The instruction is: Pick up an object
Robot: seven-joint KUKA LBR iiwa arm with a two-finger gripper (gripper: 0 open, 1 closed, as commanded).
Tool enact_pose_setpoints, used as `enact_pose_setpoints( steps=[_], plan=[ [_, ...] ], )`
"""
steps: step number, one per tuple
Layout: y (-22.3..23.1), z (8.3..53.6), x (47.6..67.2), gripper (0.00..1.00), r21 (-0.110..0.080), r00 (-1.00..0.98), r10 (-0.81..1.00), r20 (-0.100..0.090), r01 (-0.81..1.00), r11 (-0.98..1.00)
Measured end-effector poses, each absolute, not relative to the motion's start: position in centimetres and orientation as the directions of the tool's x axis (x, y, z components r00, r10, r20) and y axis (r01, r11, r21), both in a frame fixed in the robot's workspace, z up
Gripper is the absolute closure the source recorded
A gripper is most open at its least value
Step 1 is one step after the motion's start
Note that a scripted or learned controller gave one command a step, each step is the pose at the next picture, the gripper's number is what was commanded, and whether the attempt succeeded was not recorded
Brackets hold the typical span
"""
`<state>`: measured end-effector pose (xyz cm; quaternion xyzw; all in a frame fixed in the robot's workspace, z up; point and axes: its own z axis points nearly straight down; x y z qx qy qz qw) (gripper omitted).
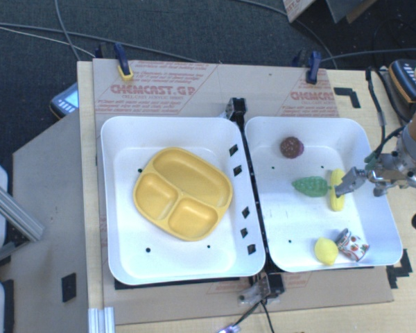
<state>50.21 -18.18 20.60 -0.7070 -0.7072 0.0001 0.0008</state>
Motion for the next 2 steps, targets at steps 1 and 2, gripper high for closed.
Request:
enact_pose_setpoints(
  steps=[1, 2],
  plan=[
    [-17.9, 14.4, 50.6, 0.00, -0.007, 0.000, 1.000, 0.004, 1.000, 0.000],
    [-17.8, 9.0, 50.4, 0.00, -0.007, 0.000, 1.000, 0.004, 1.000, 0.000]
  ],
)
